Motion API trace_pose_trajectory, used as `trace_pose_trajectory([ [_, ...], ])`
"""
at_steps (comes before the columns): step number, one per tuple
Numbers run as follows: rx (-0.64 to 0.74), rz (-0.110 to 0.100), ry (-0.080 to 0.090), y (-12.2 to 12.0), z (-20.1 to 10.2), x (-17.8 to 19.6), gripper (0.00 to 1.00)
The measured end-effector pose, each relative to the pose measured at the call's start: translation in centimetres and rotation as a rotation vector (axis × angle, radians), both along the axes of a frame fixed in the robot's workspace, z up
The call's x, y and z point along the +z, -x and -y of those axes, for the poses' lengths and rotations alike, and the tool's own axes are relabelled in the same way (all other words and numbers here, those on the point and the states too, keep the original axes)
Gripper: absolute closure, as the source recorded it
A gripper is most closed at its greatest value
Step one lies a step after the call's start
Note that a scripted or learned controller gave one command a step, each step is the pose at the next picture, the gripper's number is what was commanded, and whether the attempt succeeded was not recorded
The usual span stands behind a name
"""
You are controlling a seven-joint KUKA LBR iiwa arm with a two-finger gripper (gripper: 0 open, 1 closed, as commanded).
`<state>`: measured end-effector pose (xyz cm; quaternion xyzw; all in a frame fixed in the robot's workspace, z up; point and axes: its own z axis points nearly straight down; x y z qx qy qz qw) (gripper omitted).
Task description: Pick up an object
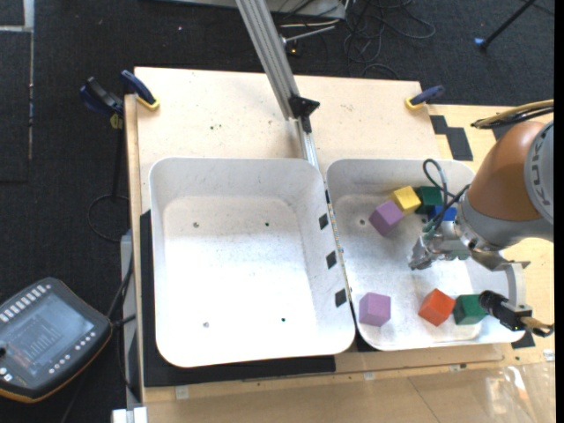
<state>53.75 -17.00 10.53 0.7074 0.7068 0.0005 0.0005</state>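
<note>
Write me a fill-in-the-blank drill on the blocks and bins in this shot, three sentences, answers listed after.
1. All the blocks lie in the ____ bin of the camera view.
2. The orange block lies right beside a ____ block at the bin's near edge.
3. The number of purple blocks in that bin is ____.

Missing words: right; green; two
</note>
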Motion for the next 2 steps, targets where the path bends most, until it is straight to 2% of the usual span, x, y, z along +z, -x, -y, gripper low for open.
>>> trace_pose_trajectory([
  [1, 0.003, 0.006, 0.002, -0.3, 0.2, 6.4, 1.0],
  [2, 0.004, 0.005, 0.002, -0.5, 0.2, 11.2, 1.0],
])
